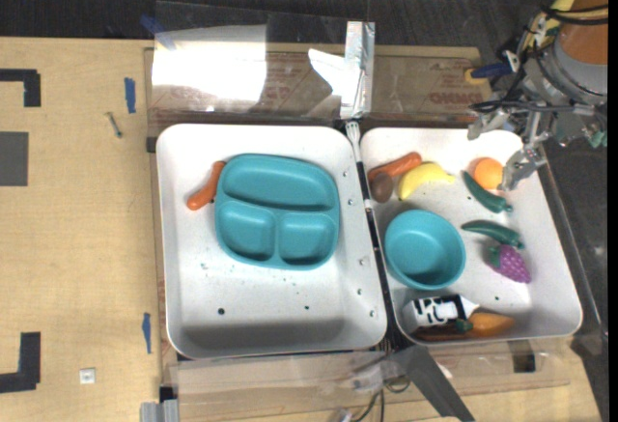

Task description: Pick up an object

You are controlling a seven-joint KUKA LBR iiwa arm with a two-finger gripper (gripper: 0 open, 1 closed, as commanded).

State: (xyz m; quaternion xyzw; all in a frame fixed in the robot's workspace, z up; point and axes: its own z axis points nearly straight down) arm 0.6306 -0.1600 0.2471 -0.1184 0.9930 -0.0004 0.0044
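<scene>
I see my gripper (521,162) up at the far right corner of the right bin (565,299). It hangs over the white floor there. I cannot tell how it is set, because it is small and a bit blurry.

The closest toy is an orange ball (488,171). It sits just to the left of the gripper, almost touching it. A dark green piece (486,192) lies right under the ball, a little nearer to me than the gripper.

Farther left of the gripper is a yellow banana-like toy (423,179). Next to that, even more to the left, is an orange and brown toy (390,170) by the bin wall.

Down from the gripper, toward me, lies another green toy (492,233) with a purple bunch of grapes (512,263) beside it. The teal bowl (424,247) stands down and to the left of the gripper. A black and white thing (439,310) and an orange toy (491,322) lie at the near edge, well away.

The left bin (183,285) is far to the left. It has a teal tray (277,210) and an orange carrot-like toy (205,187) beside it.
</scene>
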